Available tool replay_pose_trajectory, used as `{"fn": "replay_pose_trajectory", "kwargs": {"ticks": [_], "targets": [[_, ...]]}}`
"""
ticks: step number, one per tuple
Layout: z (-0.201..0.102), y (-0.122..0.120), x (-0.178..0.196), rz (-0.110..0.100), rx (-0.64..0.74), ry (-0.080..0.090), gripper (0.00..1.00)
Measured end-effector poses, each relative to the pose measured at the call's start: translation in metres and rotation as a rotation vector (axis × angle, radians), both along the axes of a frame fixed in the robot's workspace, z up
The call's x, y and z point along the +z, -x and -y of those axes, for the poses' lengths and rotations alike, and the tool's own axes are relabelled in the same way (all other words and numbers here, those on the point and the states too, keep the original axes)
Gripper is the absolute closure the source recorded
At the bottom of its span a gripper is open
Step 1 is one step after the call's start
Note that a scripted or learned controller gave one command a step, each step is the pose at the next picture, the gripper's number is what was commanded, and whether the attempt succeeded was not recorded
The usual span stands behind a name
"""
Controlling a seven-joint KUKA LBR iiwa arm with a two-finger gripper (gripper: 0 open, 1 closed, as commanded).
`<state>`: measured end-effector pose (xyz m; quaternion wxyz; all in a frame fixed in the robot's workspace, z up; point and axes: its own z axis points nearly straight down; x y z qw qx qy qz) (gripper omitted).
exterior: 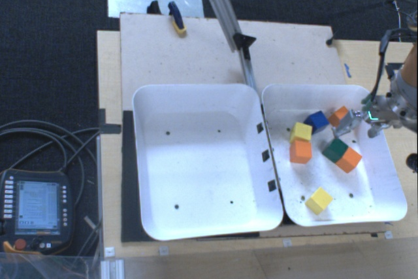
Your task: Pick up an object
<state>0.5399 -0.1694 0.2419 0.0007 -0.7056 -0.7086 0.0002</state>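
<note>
Now lower tool [349, 124], finger state not discernible, squarely over green block [334, 149] at right of frame, clear of touching orange block [349, 160], before closing.

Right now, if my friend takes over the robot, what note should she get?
Gripper: low over the right bin, near the orange block at the back; holds nothing I can see.
Blocks, all in the right bin: blue, yellow, orange, green, orange, yellow in front.
Done: nothing lifted.
Left: grasp one block and raise it.
</note>
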Motion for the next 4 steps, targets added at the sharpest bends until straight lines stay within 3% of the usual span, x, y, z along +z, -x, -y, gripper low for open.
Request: {"fn": "replay_pose_trajectory", "kwargs": {"ticks": [1,4], "targets": [[0.000,-0.001,0.002,0.003,-0.001,0.001,0.00],[-0.015,0.009,-0.137,0.001,-0.001,0.000,0.00]]}}
